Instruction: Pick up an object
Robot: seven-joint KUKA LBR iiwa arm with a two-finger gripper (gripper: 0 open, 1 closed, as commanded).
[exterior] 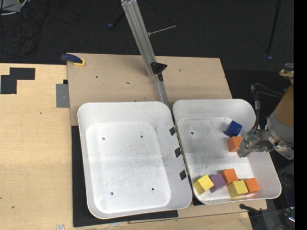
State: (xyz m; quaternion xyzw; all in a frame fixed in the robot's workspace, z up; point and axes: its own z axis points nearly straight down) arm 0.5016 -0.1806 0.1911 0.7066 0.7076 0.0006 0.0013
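The right bin holds several small blocks. A blue block lies near its right wall, with an orange block just below it. Along the front edge sit a yellow block, a purple block, an orange block, another yellow block and another orange block. My gripper reaches in from the right and sits low, right beside the upper orange block, touching or nearly touching its right side. No block shows between its fingers.
The left bin stands beside the right one, with black clips along the shared edge. A slanted aluminium bar rises behind the bins. A blue and yellow clamp lies at the bench's far left corner.
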